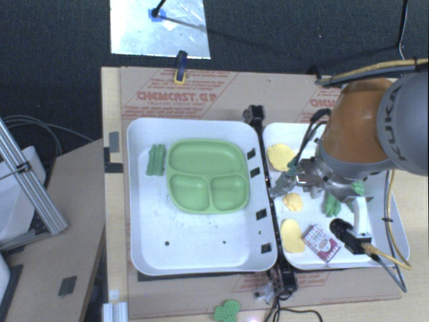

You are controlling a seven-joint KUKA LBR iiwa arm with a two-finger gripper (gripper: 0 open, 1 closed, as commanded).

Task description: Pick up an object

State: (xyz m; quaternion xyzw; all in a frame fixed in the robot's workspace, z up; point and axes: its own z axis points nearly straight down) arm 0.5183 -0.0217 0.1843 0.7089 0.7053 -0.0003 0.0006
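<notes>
End effector (289, 178) sits low over the right bin (395, 237), at its left edge near the divider. Can't tell how far open it is or whether it has anything; the wrist blocks the view. Candidates under and around it: small yellow piece (292, 201) just below the tip, a yellow piece (280, 155) above it, a third yellow piece (291, 235) lower down, a maroon packet (322, 242) beside that, a green item (332, 203) partly hidden under the wrist.

For this step I'd target the small yellow piece: closest, and apart from its neighbours. Go straight down, centre the object between the jaws, keep off the bin wall, close fully before lifting, then lift vertically.

Left bin (144, 247) holds a green divided tray (205, 174) and a green strip (156, 159), well apart from the arm.

Both bins sit on a cardboard sheet (201, 92) on the counter. Dark floor behind, with a foil-like square (161, 19). Another small green thing (228, 310) lies on the counter's front edge
</notes>
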